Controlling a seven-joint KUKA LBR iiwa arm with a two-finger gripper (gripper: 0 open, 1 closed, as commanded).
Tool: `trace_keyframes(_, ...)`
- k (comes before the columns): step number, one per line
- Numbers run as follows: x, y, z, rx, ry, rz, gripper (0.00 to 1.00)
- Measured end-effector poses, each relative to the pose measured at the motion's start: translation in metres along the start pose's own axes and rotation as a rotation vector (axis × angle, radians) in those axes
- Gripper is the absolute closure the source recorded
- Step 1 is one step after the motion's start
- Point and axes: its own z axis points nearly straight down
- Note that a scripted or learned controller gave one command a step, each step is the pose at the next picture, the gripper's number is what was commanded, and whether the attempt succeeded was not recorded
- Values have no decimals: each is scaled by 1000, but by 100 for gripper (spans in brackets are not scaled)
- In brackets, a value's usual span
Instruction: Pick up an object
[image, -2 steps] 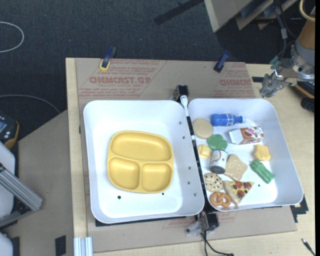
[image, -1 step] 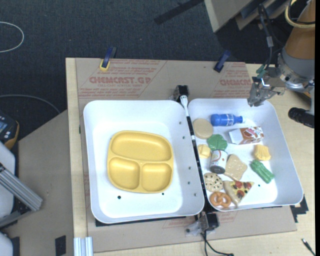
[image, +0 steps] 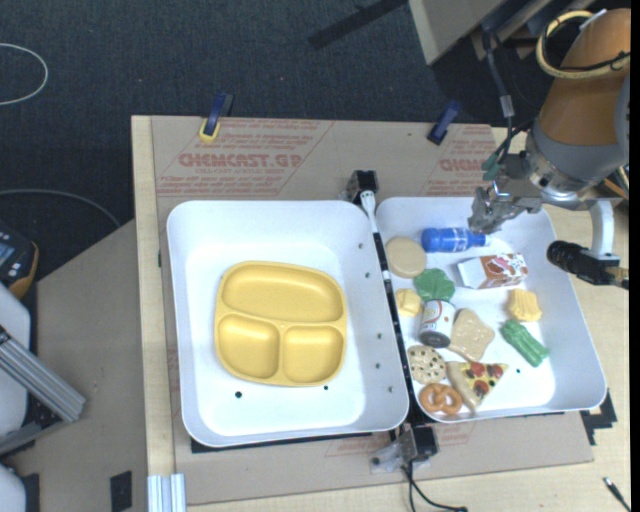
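The right bin (image: 575, 330) holds several toy foods. A blue bottle (image: 450, 239) lies on its side near the back. Beside it are a round tan bun (image: 407, 257), a green disc (image: 434, 284), a red-and-white carton (image: 492, 269), a small can (image: 436, 320) and a slice of toast (image: 472, 334). My gripper (image: 486, 216) hangs at the bin's back, just above the right end of the blue bottle. Nothing shows in its grasp.
A yellow divided plate (image: 282, 322) lies in the left bin (image: 190, 300). More food sits in the right bin: a yellow cheese piece (image: 524, 305), a green pickle (image: 525, 342), a cookie (image: 428, 362), a pizza slice (image: 478, 378) and a pretzel (image: 440, 400). Clamps (image: 211, 118) hold the board at the back.
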Motion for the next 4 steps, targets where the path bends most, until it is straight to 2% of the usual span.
trace_keyframes(2,74,-77,-8,1,0,0,100)
trace_keyframes(3,115,-112,11,3,1,-1,100)
trace_keyframes(4,140,-125,5,1,0,-1,100)
